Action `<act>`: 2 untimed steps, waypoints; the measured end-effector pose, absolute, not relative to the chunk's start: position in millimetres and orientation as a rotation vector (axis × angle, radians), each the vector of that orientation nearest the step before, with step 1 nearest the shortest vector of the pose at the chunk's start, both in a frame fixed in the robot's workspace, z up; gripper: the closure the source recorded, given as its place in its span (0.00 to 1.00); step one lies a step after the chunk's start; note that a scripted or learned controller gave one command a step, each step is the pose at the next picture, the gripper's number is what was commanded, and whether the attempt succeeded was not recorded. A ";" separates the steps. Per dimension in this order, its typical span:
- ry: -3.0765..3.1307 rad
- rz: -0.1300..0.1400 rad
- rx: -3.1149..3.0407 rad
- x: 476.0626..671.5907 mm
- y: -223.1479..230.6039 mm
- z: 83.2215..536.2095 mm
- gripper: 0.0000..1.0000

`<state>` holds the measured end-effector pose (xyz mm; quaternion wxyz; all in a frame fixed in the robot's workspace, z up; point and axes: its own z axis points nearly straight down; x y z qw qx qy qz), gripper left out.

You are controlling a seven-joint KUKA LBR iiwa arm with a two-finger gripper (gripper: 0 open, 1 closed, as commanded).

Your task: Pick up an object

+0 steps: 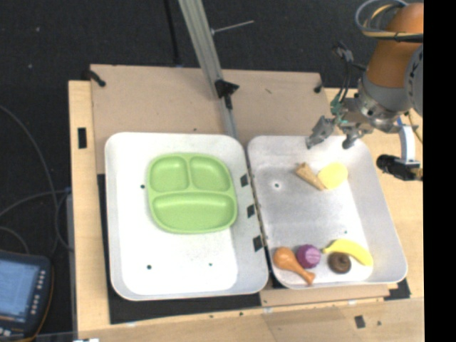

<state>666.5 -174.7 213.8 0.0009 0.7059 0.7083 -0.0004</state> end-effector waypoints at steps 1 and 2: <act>2.224 -0.003 2.215 666.4 -175.1 213.9 0.00; 2.228 -0.005 2.216 673.5 -175.4 159.9 0.00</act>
